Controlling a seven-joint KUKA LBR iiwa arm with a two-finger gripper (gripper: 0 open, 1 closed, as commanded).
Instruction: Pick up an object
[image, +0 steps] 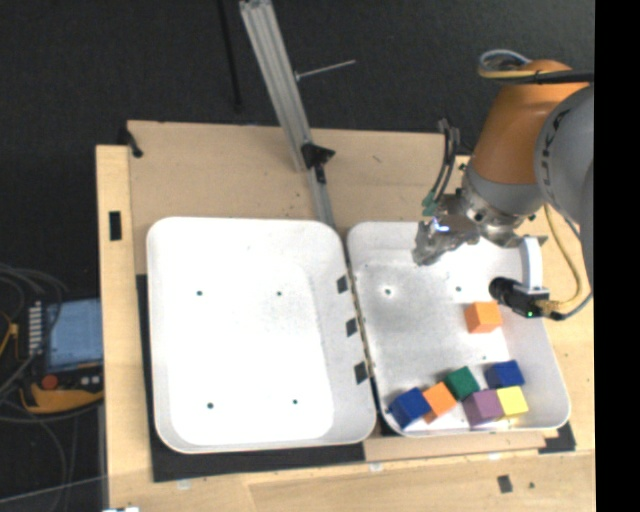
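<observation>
Tool (432, 243) tips blurred, indistinct

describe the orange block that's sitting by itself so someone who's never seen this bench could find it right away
Start at the right-hand white bin, the one under the arm. Along its near edge lies a cluster of coloured blocks; look farther back, toward the bin's right wall, for the lone orange block. Unlike the second orange block, wedged between a blue and a green one, it touches nothing.

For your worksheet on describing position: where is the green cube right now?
The green cube lies in the right bin, near its front edge, between an orange cube and a purple cube.
</observation>
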